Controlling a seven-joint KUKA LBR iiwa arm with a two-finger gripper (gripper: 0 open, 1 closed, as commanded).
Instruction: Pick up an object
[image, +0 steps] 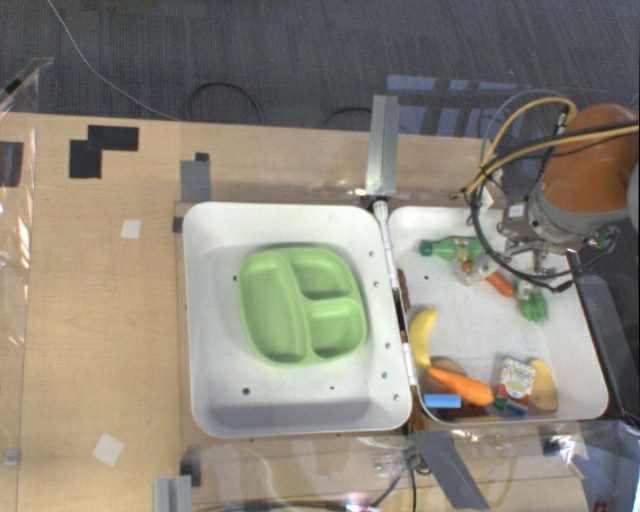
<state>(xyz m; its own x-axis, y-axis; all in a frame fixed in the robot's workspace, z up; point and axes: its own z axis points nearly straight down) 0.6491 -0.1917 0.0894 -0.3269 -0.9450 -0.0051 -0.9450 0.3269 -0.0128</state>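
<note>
The right bin (570, 345) holds several small objects. A green bottle (445, 247) lies near its far edge, with a small orange carrot piece (500, 284) and a green item (533, 306) to its right. A banana (423, 335) lies along the left wall. A larger carrot (460, 384), a blue piece (442, 401), a small printed box (517, 375) and a tan item (545, 385) crowd the near edge. My gripper (532, 262) hangs over the bin's far right part, just above the carrot piece and the green item, under the orange wrist band (590, 165).
The left bin (215, 400) holds a green divided plate (300, 305). A metal divider post (384, 150) stands between the bins at the back. Cables (500, 130) loop around the wrist. Bare wooden bench (90, 330) extends to the left.
</note>
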